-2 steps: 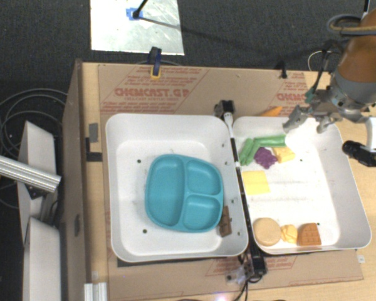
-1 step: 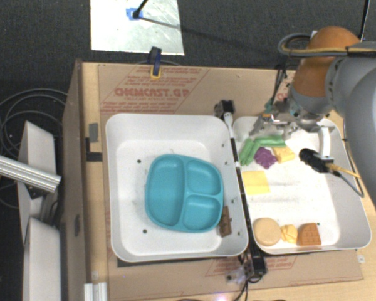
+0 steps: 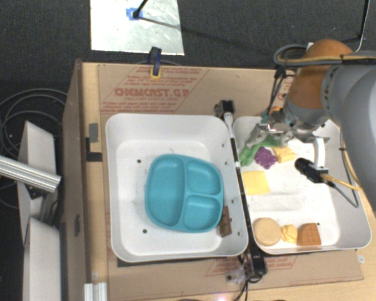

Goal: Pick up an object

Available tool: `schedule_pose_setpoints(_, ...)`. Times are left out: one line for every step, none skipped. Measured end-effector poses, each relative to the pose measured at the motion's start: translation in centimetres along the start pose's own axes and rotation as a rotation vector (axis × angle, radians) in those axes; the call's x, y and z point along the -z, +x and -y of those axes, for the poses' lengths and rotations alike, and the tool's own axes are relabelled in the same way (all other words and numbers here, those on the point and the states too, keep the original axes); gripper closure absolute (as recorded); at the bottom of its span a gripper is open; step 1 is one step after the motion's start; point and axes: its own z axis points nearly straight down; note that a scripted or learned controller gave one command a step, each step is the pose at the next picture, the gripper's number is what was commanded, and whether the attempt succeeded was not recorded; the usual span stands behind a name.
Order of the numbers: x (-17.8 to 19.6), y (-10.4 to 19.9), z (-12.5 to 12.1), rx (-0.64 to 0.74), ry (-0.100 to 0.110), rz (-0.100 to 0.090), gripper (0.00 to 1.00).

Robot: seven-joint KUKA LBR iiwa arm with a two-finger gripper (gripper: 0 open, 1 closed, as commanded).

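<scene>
One purple toy (image 3: 266, 158) lies just below the hand (image 3: 267, 137)

Robotics lab | cardboard-lined desk (image 3: 150, 86) with two white bins (image 3: 122, 168) | loose cables (image 3: 12, 115) on dark carpet at 9 o'clock | aluminium rail (image 3: 22, 171) nearby

bins (image 3: 122, 168): smooth white plastic, faintly glossy | divided plate (image 3: 183, 193): smooth teal plastic, matt sheen | bench top (image 3: 150, 86): brown printed cardboard, matt | arm (image 3: 357, 99): smooth grey casing, glossy orange band | floor sheet (image 3: 138, 17): shiny, metallic-looking | toy foods at right bin's near edge (image 3: 288, 234): matt, plastic-looking
</scene>
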Motion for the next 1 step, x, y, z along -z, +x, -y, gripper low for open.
schedule_pose_setpoints(-0.15, -3.71, 7.48, -0.007, 0.004, 0.001, 0.00)
